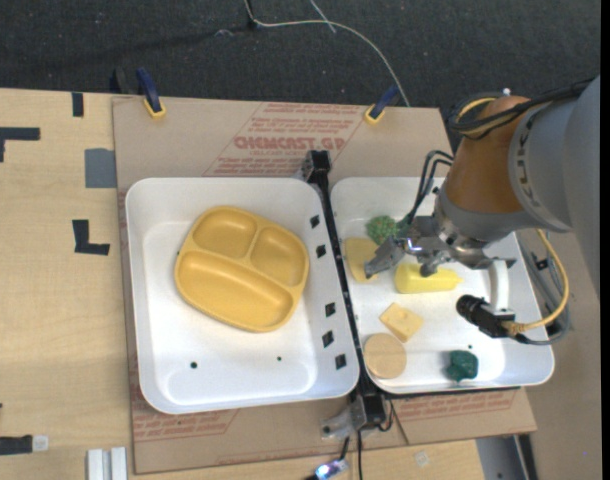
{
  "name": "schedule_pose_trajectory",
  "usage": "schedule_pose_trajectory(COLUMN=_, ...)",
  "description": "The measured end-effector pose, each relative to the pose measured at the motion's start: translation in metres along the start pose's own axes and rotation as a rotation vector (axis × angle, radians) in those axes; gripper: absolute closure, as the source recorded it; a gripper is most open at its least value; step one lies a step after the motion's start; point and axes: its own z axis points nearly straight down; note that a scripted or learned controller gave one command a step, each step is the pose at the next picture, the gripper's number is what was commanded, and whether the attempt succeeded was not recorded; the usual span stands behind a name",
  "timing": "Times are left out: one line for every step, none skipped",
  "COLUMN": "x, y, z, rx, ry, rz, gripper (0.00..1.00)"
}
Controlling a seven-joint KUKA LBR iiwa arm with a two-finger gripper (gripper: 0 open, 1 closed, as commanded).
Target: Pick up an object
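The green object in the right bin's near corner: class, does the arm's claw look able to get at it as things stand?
Probably yes. The green object lies apart from the round tan disc, with nothing on top. The claw is over the same bin, by the yellow block.

Slanted overhead view onto both bins (145,268)

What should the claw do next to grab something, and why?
Probably drop straight down and close. The claw hovers in the right bin, just over the yellow block, with the broccoli close beside it, so a short descent looks likeliest to catch the block.
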Motion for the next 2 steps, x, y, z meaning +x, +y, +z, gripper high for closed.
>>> schedule_pose_trajectory(x=-0.0026, y=0.0086, z=0.0252, rx=-0.035, ry=-0.009, rz=-0.001, gripper=0.0)
schedule_pose_trajectory(x=-0.0036, y=0.0095, z=0.0154, rx=-0.039, ry=-0.013, rz=-0.001, gripper=1.0)
